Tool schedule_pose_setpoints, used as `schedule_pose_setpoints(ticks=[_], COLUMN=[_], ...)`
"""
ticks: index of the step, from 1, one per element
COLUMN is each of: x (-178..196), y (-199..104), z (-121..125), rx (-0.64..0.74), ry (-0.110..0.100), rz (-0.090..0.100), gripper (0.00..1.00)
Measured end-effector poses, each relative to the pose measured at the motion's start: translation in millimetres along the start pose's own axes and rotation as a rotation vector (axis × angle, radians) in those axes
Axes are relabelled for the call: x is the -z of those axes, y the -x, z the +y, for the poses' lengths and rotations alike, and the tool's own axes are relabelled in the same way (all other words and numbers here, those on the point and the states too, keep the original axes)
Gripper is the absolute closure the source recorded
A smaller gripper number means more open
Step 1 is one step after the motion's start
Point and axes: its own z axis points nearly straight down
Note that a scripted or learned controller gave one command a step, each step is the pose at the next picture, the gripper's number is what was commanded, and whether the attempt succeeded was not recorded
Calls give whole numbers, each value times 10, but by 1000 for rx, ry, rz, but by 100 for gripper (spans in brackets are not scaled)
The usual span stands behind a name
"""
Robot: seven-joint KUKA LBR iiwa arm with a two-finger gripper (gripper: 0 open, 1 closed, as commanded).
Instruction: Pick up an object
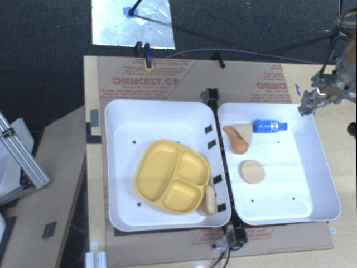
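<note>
Gripper hovers over right bin's rim (upper corner).

We log the arm as it shows at the right edge: a grey metallic wrist section, with a tan or orange-tinted patch near the top (the picture is too blurred there to fix the colour). A thin dark cable runs alongside it. The gripper is dark grey, with one small bright white spot on its body.
</note>
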Motion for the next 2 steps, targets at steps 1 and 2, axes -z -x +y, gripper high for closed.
schedule_pose_setpoints(ticks=[1,2], x=[25,20], y=[-480,-954], z=[33,26], rx=[4,3], ry=[-6,-7], rz=[3,3], gripper=[100,100])
